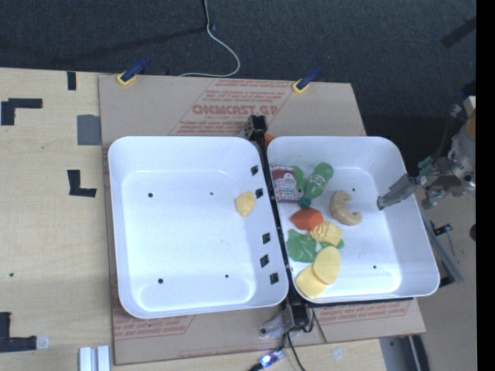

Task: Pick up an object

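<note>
The step in hand, as I judge it, is the approach: the gripper sits at the right rim of the right bin, near the tan bagel-shaped piece and holding nothing. Whether its jaws are apart or together I cannot tell at this size.

To do it well, pick 1 target and come down squarely over it. The tan bagel-shaped piece is the nearest and lies a little apart from the rest, so it looks the safest choice. The others crowd together along the bin's left half, where a descent may nudge neighbours or catch 2 at once.

Counted, largest first:
- 2 white bins, the left bin beside the right one.
- 2 pale yellow lemon-like pieces, overlapping at the right bin's lower left.
- 1 green bottle-shaped toy.
- 1 green leafy piece.
- 1 tan bagel-shaped piece.
- 1 red-and-white packet against the dividing wall.
- 1 orange-red piece.
- 1 yellow corn-like piece.
- 1 small yellow piece, alone in the left bin near its right wall.
</note>
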Robot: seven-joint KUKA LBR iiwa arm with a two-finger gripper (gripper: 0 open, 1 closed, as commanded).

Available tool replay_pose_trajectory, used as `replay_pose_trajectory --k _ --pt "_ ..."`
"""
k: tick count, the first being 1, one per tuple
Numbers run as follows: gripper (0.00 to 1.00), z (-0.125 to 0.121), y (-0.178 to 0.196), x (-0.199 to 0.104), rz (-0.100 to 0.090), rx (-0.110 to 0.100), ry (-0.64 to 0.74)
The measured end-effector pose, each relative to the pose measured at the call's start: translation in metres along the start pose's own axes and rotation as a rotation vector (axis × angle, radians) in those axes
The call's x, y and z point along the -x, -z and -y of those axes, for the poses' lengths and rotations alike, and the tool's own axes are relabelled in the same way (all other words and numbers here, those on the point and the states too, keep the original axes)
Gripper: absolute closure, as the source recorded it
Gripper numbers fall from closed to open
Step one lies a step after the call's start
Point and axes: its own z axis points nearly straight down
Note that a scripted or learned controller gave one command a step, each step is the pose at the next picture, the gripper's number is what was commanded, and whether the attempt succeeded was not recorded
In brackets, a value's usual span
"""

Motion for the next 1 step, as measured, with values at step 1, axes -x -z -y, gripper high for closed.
replay_pose_trajectory --k 1 --pt "0.00 0.0035 0.1658 -0.0621 0.004 0.018 0.007"
